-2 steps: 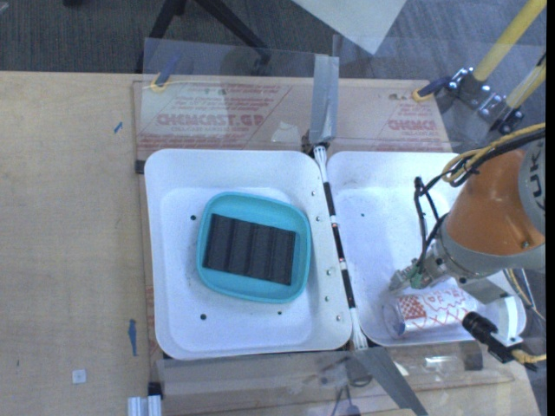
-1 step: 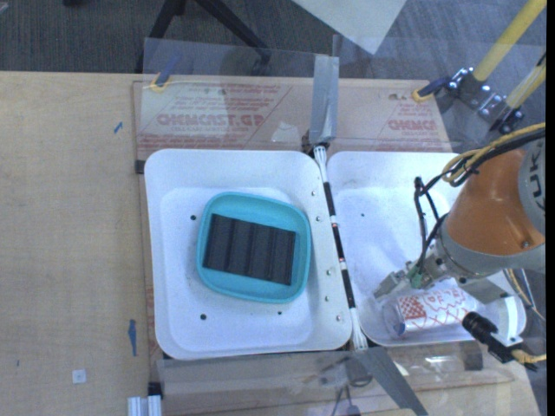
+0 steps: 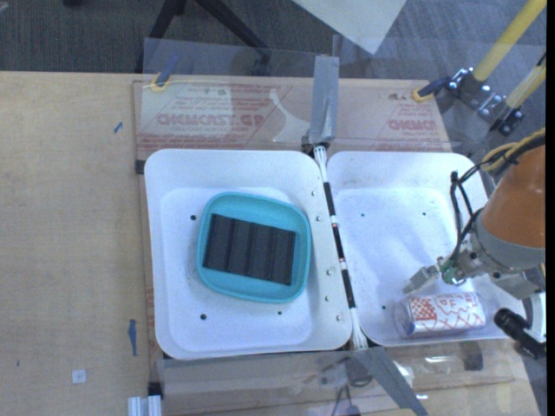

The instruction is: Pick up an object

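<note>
My gripper (image 3: pixel 438 276) hangs just above the red-patterned white can (image 3: pixel 442 313) lying in the right white bin (image 3: pixel 381 189). I cannot tell my grip's state. A teal tray with a dark ribbed insert (image 3: pixel 253 247) fills the left white bin (image 3: pixel 173 232).

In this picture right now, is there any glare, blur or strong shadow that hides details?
Camera view: light is even and soft; the white bins look bright, nearly washed out; the red-patterned can is slightly soft; shadows are faint around the teal tray.

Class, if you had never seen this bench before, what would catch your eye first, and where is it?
Probably the teal tray with its dark ribbed insert, sitting in the middle of the left bin. Next, the arm's orange band at the right edge, with the gripper just above a red-and-white patterned can lying in the right bin.
</note>
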